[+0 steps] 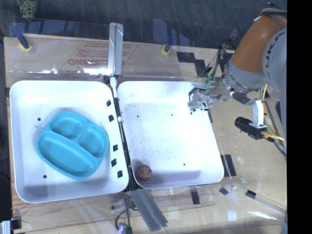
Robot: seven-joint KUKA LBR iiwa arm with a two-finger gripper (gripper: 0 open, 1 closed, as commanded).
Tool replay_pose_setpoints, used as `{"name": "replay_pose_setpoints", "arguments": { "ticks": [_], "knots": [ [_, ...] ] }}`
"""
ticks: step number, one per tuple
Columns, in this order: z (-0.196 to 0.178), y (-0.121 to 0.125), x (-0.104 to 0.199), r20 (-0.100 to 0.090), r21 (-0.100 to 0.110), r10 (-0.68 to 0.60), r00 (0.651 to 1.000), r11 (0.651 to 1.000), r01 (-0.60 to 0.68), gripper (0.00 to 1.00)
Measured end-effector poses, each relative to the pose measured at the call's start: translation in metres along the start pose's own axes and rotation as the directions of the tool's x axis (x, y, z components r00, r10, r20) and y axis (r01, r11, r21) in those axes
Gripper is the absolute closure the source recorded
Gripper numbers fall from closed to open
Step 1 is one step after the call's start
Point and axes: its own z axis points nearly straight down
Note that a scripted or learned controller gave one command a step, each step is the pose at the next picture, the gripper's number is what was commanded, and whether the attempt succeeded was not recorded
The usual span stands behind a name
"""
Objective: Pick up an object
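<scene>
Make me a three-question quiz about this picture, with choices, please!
1. Where is the small brown ball?
A. near corner of the right bin
B. on the blue tray
C. on the floor

2. How many compartments does the blue divided tray have?
A. one
B. three
C. six

3. Is the pincer touching the ball?
A. yes, squeezing it
B. yes, resting on top
C. no, far from it

Answers: 1 A, the ball sits in the right bin, in its near left corner. 2 B, two small sections and one long one show. 3 C, the pincer hangs over the bin's far right edge, away from the ball.
</scene>
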Motion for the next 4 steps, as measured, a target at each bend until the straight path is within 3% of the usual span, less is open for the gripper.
{"name": "replay_pose_setpoints", "arguments": {
  "ticks": [1,2,3,4],
  "knots": [
    [0.000,0.000,0.000,0.000,0.000,-0.001,1.000,1.000,0.001,0.00],
    [0.000,0.000,0.000,0.000,0.000,-0.001,1.000,1.000,0.001,0.00],
    [0.146,-0.027,0.000,0.001,-0.001,0.000,1.000,1.000,0.000,0.00],
    [0.136,-0.026,0.000,0.000,-0.001,-0.003,1.000,1.000,0.003,1.00]
  ]
}}
